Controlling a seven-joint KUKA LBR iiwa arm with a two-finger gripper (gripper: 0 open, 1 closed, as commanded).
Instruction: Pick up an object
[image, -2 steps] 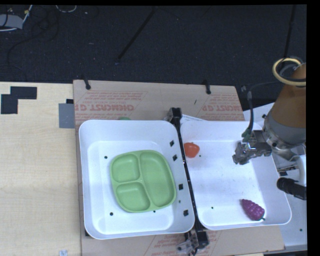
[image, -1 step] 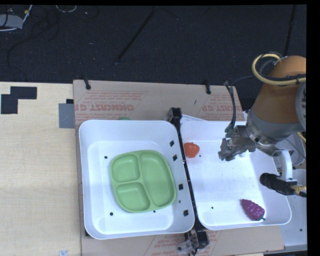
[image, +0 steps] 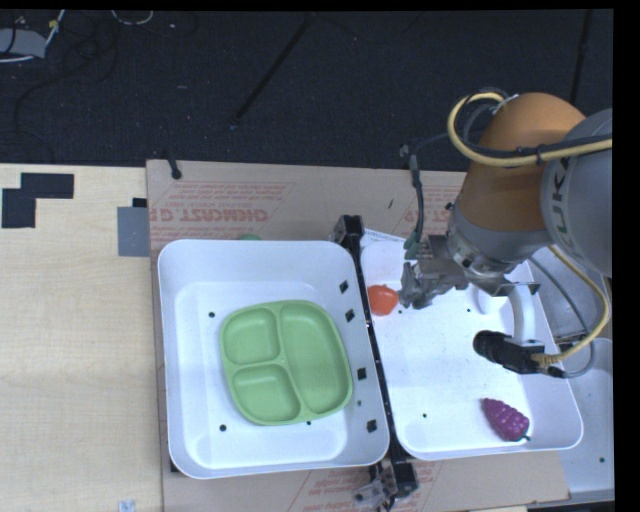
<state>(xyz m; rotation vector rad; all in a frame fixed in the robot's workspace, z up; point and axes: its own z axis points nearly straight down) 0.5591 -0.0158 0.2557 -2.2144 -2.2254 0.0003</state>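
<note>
Much of my own wrist hides what I most want to see: my gripper (image: 413, 291) hangs low over the upper left part of the right bin (image: 455, 440), and its dark metal parts bunch together so that I cannot tell how its tips stand or whether anything is between them. Just beside it, toward the divider, lies a small orange-red object (image: 381, 298), partly covered on its right side by my tooling; whether I touch it or merely stand next to it I cannot make out. My grey arm and its orange band (image: 515, 170) cover the bin's far right corner, and a yellow cable (image: 470, 135) loops above the band. A black cylindrical part (image: 505, 351) of my wrist juts out over the bin floor, well apart from the orange-red piece. Near the bin's lower right corner rests a purple knobbly object (image: 506, 419), like a bunch of grapes. The left bin (image: 190, 300) holds a pale green divided plate (image: 286, 361) with three compartments, lying flat in the middle.
</note>
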